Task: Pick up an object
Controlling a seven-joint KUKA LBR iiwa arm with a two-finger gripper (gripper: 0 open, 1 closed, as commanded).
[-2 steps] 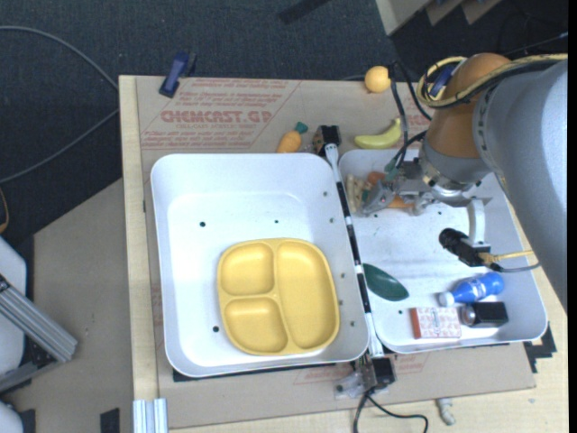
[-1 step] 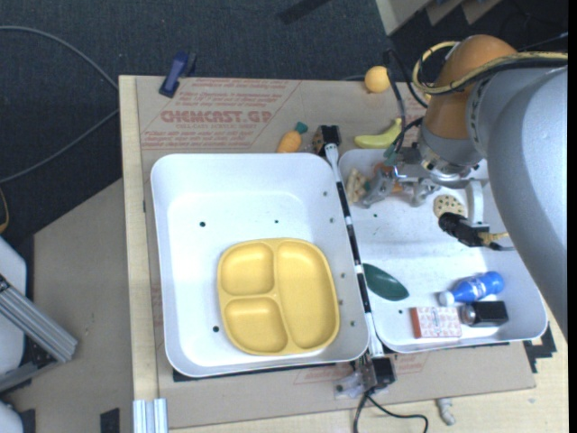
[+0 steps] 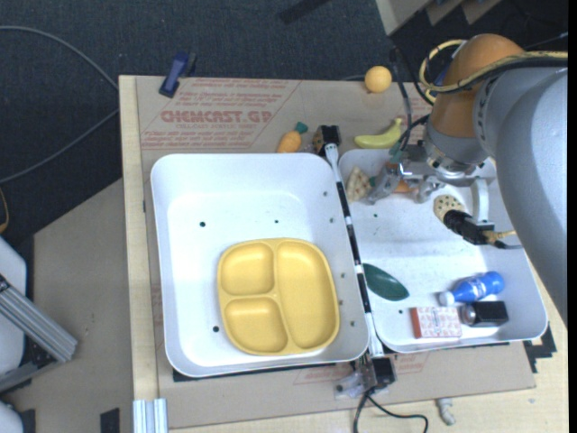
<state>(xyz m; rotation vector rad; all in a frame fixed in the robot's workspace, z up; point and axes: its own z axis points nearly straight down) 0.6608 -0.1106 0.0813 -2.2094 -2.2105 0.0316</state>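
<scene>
— Over on the left, what is lying there?
— A yellow divided plate is sitting in the left bin, toward its near edge.
— And moving right?
— Behind the bins, a small orange toy and a toy banana are lying on the bench. In the far left corner of the right bin, a tan lattice-patterned piece is resting, and my gripper is hanging just beside it.
— Are you gripping it?
— I am not able to tell whether my gripper is open or closed.
— Anything else?
— A green leaf-shaped piece is lying by the left wall, and a red-and-white box, a blue bottle and a black object are clustering at the near edge.
</scene>
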